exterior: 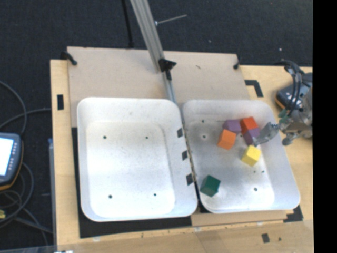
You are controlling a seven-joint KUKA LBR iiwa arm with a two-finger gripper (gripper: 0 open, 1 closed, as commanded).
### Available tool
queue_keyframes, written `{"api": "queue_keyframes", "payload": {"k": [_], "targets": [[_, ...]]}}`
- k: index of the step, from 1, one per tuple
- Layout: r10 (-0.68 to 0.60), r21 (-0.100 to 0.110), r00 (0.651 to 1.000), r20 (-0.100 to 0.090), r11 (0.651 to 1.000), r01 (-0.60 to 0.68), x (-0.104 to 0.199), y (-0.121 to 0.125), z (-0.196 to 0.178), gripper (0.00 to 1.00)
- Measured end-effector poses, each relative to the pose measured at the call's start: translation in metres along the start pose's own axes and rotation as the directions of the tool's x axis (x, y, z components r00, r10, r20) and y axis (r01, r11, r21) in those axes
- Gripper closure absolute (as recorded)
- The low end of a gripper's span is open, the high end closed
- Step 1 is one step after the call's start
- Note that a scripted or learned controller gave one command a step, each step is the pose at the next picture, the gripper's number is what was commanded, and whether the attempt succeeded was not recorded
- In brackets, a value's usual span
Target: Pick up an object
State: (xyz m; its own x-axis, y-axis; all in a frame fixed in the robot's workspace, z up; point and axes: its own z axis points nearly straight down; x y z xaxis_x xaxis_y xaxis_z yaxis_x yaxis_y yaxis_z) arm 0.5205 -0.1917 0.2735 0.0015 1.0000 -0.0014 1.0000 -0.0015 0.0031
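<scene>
A robot arm reaches in from the right edge of a pale wooden table point(221, 236) carrying two shallow white plastic bins side by side. Its claw point(266, 133) sits low over the right-hand bin point(274, 194), at the bin's upper right, with a grey finger point(267, 132) slanting down and leftward to touch a small purple cube point(251, 136); whether the claw is spread or pressed together cannot be told from this angle, and no block is visibly between its fingers.

Five small blocks and a sixth lie in that bin. A second purple cube point(231, 126) and a red-orange cube point(248, 124) sit just beside each other near the bin's upper middle, with an orange cube point(227, 139) touching below them, turned corner-on. A yellow cube point(251, 155) rests just below the claw, also rotated diagonally to the bin walls. A dark green cube point(210, 185) sits well apart near the lower left corner. Being cubes, none shows a long axis.

The left-hand bin point(84, 157) lies alongside. A slanted aluminium rail point(148, 28) crosses the top, and a handheld control pendant point(9, 159) rests at far left.
</scene>
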Motion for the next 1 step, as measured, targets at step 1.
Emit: {"api": "queue_keyframes", "payload": {"k": [1], "targets": [[0.001,-0.002,1.0,0.006,1.0,-0.001,-0.0135,0.0263,0.1617,0.0]]}}
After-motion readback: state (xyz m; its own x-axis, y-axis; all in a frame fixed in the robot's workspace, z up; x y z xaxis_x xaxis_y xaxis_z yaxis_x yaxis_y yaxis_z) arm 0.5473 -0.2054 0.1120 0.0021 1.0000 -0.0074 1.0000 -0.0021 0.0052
